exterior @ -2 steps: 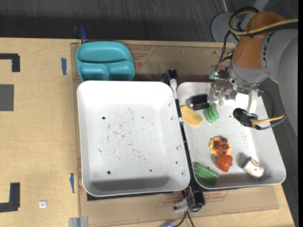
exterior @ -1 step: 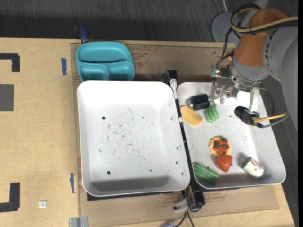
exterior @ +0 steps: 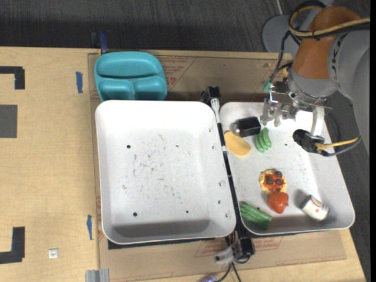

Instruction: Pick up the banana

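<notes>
The banana (exterior: 237,144) is a short, stubby piece, pale yellow and rounded like a wedge, lying flat on the floor of the right bin (exterior: 329,181) against that bin's left wall, in its upper half. Just beside the banana, up and to its right, sits a small black block (exterior: 247,126), and a ribbed green vegetable (exterior: 262,140) lies right of the banana, close to it. Well below the banana in the same bin are a pizza slice (exterior: 272,181), a red piece (exterior: 278,202), a darker green vegetable (exterior: 254,214) and a white cylinder (exterior: 314,207). The pincer (exterior: 273,117) hangs above the bin's upper edge, right of the banana and apart from it; whether it is wide or narrow I cannot tell.
</notes>
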You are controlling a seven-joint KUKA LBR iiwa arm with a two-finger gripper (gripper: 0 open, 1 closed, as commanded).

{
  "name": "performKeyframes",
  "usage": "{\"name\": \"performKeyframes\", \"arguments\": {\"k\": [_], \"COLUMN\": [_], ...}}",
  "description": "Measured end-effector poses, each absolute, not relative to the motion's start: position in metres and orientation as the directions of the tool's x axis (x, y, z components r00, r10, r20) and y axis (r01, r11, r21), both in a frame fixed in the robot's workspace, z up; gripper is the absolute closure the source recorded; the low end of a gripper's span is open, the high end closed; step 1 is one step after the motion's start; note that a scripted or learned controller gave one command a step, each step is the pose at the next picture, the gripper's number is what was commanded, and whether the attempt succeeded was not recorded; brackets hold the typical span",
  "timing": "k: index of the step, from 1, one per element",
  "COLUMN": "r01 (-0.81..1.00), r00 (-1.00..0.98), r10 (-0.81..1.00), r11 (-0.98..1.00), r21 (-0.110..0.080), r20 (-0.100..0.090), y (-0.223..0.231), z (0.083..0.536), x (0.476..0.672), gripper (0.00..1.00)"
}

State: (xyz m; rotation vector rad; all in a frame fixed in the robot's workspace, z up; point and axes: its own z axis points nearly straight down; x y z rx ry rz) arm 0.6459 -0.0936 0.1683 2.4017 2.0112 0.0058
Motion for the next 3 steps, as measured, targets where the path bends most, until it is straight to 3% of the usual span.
{"name": "performKeyframes", "arguments": {"k": [1, 2, 3], "r01": [0.985, 0.981, 0.981], "r00": [0.175, 0.192, 0.192], "r10": [0.985, 0.981, 0.981], "r11": [-0.175, -0.192, -0.192], "r21": [0.012, -0.002, -0.001], "r20": [-0.004, 0.001, 0.001], "y": [-0.093, -0.038, -0.038], "z": [0.179, 0.185, 0.195], "x": [0.647, 0.595, 0.596], "gripper": [1.0, 1.0, 1.0]}}
